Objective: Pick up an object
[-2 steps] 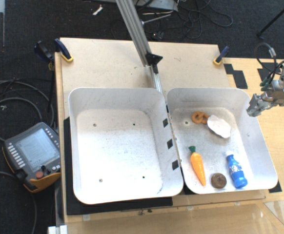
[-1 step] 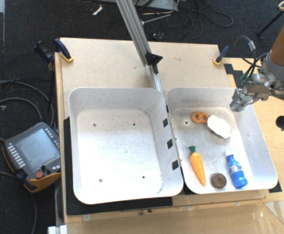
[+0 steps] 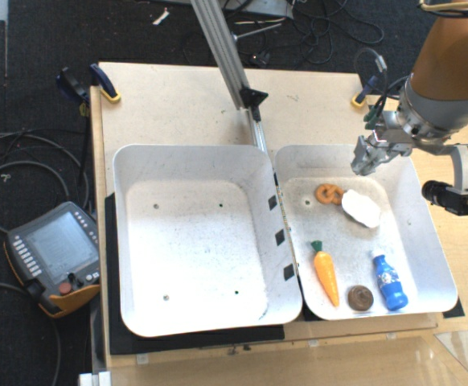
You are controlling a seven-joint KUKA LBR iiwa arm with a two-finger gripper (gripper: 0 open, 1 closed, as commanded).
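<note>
Camera view, arm: the grey KUKA arm with its orange band is reaching in from the upper right of the frame, wrist angling down toward the right bin.
Gripper: the gripper is hovering over the upper part of the right bin, just above the white object; nothing is sitting between its tips, and how wide it is standing I cannot tell.
Candidates in the right bin: a small brown pretzel is lying near the bin's upper middle; a white lump is lying just beside it to the right; a toy carrot is pointing toward the lower edge; a brown disc and a blue bottle are lying side by side at the lower right.
Nearest targets: the pretzel and the white lump are sitting closest under the gripper, so one of these is looking like the likely pick.
Left bin: the left bin is occupying the centre-left of the frame.
Surroundings: a teach pendant is resting on the floor at the left edge.
Progress: no object is lifted yet.
Risk: pretzel and lump are nearly touching, so a descent between them could be nudging both aside and closing on neither.
Risk, shape: the white lump is looking smooth and rounded, so it could be slipping out as the tips are squeezing.
</note>
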